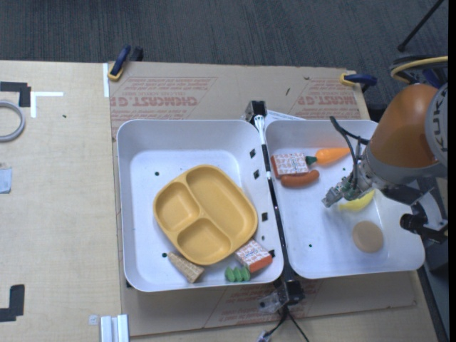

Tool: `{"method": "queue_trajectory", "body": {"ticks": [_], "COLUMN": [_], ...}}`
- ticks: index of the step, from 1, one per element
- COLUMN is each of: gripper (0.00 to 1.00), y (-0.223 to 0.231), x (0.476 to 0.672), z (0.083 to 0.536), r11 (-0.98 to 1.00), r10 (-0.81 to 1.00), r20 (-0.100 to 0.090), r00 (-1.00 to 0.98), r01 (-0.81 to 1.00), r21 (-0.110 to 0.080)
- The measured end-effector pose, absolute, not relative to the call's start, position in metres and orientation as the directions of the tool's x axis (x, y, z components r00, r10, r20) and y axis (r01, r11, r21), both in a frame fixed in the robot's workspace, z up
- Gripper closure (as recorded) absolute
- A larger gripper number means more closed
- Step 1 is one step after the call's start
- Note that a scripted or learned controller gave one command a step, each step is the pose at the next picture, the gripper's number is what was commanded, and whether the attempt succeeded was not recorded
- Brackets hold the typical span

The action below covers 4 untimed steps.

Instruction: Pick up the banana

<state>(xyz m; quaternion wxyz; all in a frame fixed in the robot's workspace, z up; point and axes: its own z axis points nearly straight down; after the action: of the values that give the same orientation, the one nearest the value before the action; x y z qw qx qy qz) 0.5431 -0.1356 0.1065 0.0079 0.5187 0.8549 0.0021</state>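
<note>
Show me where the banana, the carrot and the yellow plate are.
banana (358, 202): camera view, on its yellow body.
carrot (332, 155): camera view, on its orange middle.
yellow plate (187, 182): camera view, on its upper rim.

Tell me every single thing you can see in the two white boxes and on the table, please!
yellow divided plastic plate: 1, yellow, middle of the left white bin
tan cracker-like wedge: 1, tan, left bin, by the plate's near edge
green toy vegetable: 1, green, left bin, near edge
small red-and-white box: 1, red and white, left bin, near right corner
second red-and-white box: 1, right white bin, far left part
brown toy sausage: 1, just in front of that box
orange toy carrot: 1, right bin, far side
yellow toy banana: 1, right bin, under the gripper
round tan disc: 1, right bin, near right part
blue clamps: 2, far edge of the cardboard
grey-and-orange robot arm: 1, from the right
gripper: 1, at the banana
</note>
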Motion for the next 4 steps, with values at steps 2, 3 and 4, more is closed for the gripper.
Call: {"method": "queue_trajectory", "body": {"ticks": [2, 3, 4], "gripper": [0.00, 1.00, 1.00], "y": [-0.183, -0.184, -0.173], "x": [0.570, 0.571, 0.574], "z": [0.093, 0.103, 0.093], "r11": [0.558, 0.556, 0.842], "r10": [0.830, 0.831, 0.540], "r20": [-0.002, -0.005, -0.002], "r00": [-0.558, -0.556, -0.842], "r01": [0.830, 0.831, 0.540], "r21": [0.001, 0.003, 0.001]}}
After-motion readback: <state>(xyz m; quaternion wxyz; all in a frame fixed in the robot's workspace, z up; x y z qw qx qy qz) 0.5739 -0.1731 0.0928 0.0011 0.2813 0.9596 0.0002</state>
